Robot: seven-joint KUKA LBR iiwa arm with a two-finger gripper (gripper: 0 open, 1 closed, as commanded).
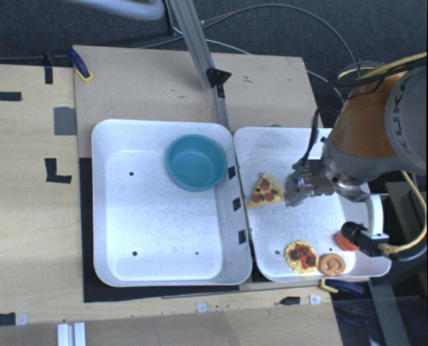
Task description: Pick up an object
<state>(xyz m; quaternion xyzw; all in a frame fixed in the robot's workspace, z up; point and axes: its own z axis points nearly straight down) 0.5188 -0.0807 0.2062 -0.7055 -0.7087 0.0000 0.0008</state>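
Nearest the lens, below the pincer [299, 191], a small round toy pizza [300, 256] and a coiled orange pastry-like toy [332, 264] are noted at the lower rim of the right-hand white speckled plastic bin [272, 144]. A wedge-shaped toy pizza slice [265, 191], matte yellow with red dots, is seen just left of the pincer. Whether the pincer is wide or narrow cannot be told. The approach step is judged in hand; closing on the slice is called for next. A blue rounded bowl [196, 162] is noted far left.
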